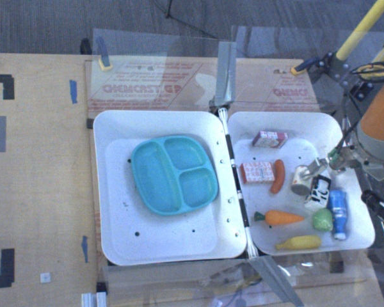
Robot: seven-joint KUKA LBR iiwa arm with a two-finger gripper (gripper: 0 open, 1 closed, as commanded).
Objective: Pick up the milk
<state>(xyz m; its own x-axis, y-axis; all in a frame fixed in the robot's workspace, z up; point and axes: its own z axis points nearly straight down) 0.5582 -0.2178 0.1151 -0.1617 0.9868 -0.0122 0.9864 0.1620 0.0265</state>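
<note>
The milk [318,190] looks like a small black-and-white patterned carton lying in the right bin [307,125], near its right side. Just to its upper left a silver can [299,181] touches it. My gripper [317,167] reaches in from the right and hangs just above the can and the carton's upper end. Nothing shows as held in it. The arm's orange band [377,121] is at the right edge of the view.
Around the milk lie a blue bottle [337,213], a green fruit [322,220], a banana [299,242], a carrot [281,218], a sausage [278,176], a red-white box [257,171] and a pink carton [269,139]. The left bin holds a teal divided plate [175,174].
</note>
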